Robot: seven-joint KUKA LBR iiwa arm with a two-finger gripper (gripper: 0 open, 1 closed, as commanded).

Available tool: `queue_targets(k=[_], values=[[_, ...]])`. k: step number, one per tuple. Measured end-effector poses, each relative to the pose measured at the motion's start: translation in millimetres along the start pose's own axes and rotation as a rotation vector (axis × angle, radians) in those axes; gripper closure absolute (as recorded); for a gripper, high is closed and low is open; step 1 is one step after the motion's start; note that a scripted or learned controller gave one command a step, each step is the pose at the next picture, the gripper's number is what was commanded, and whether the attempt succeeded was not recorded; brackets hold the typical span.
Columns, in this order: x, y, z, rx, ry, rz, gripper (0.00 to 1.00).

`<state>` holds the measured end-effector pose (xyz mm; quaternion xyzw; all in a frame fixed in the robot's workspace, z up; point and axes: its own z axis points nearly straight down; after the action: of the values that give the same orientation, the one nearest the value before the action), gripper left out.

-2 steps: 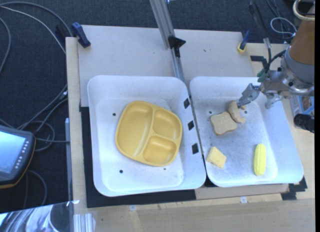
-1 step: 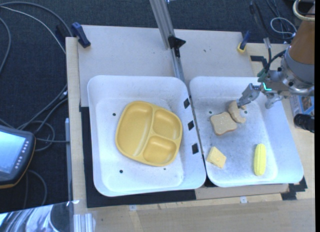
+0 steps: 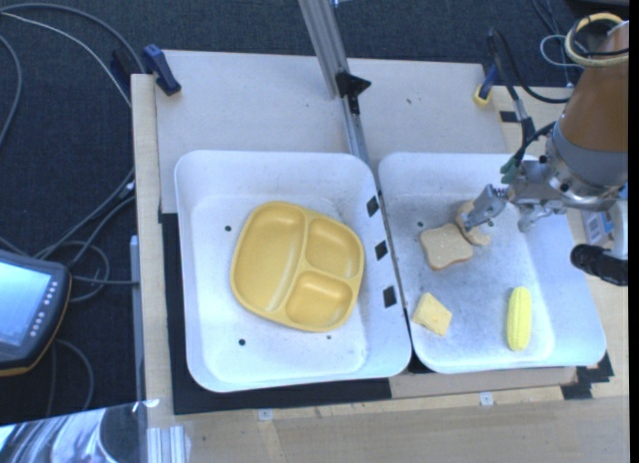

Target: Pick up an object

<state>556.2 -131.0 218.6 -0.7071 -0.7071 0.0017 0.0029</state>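
The claw (image 3: 486, 214) hangs low over the right bin (image 3: 559, 351), reaching in from the right. Its grey fingertip sits right at a small tan piece (image 3: 476, 228), which lies at the upper right corner of the toast (image 3: 445, 247). Whether the claw is clenched on that piece or merely touching it, I cannot tell; the gap at its tip is too small and blurred to read.

The toast, a pale brown slice, lies flat in the upper left part of the right bin, touching or overlapping the small tan piece. Below it, near the bin's left wall, lies a yellow cheese wedge (image 3: 433, 314), apart from the toast. To the right of the cheese, well apart, a corn cob (image 3: 518, 318) lies roughly upright in the view, near the bin's lower edge.

Behind the claw, the arm (image 3: 597, 112) rises at the right, grey at the wrist with an orange band above.

The left bin (image 3: 200, 251) holds a yellow tray (image 3: 297, 265) with compartments, lying tilted near its centre. A metal pole (image 3: 319, 12) runs down from the top to the seam between the bins.
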Motion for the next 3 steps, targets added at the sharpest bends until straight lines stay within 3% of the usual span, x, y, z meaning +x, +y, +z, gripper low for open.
queue_targets(k=[1,2,3], values=[[4,7,47,0.0,0.0,-0.001,0.0],[7,-3,104,0.002,0.001,0.0,0.0],[7,0,89,-0.008,0.0,-0.001,1.0]])
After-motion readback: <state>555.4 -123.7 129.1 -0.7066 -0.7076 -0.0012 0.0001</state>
